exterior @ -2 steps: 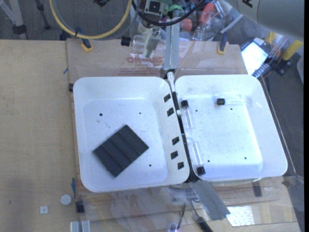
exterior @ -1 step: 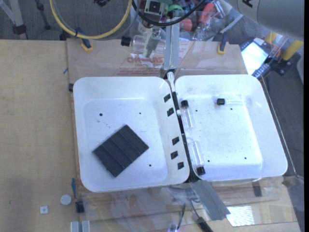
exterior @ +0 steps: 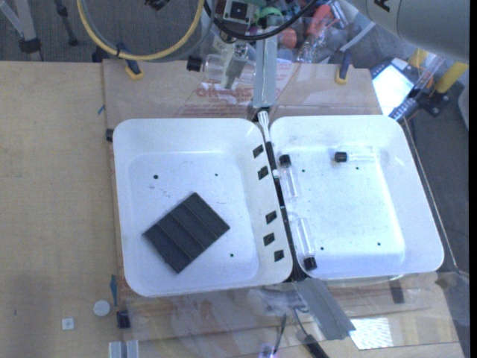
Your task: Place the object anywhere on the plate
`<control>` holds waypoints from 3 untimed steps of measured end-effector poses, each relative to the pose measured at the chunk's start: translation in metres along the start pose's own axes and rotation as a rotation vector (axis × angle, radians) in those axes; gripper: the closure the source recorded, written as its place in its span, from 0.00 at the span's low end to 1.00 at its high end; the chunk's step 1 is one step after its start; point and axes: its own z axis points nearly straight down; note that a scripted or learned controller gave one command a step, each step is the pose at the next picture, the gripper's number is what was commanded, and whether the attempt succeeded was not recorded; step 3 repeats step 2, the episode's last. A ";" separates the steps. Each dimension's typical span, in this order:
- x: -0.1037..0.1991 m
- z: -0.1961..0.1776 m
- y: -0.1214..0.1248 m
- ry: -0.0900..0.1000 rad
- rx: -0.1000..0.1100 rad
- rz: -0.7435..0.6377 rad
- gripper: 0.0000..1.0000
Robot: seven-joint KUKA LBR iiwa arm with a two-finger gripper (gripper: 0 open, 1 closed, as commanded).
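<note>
A dark grey ridged plate [exterior: 186,231] lies flat and turned at an angle in the left bin [exterior: 134,192], toward its front left. A small black object [exterior: 340,156] rests on the floor of the right bin [exterior: 402,222], near its back wall. My gripper [exterior: 236,60] hangs above the bench behind the two bins, just back of where they meet. It is well apart from both the object and the plate. The grey arm [exterior: 417,6] crosses the top right corner.
Where the bins meet, black clips [exterior: 268,217] line the rims, and clear tubes [exterior: 288,179] lie along the right bin's left edge. Cables and clutter [exterior: 305,13] crowd the back. A yellow hose [exterior: 112,43] loops at the top left. Small bits [exterior: 100,308] lie on the bench at the front left.
</note>
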 end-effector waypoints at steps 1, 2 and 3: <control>0.000 0.000 0.000 0.000 0.000 0.000 1.00; 0.000 0.000 0.000 0.000 0.000 0.000 1.00; 0.000 0.000 0.000 0.000 0.000 0.000 1.00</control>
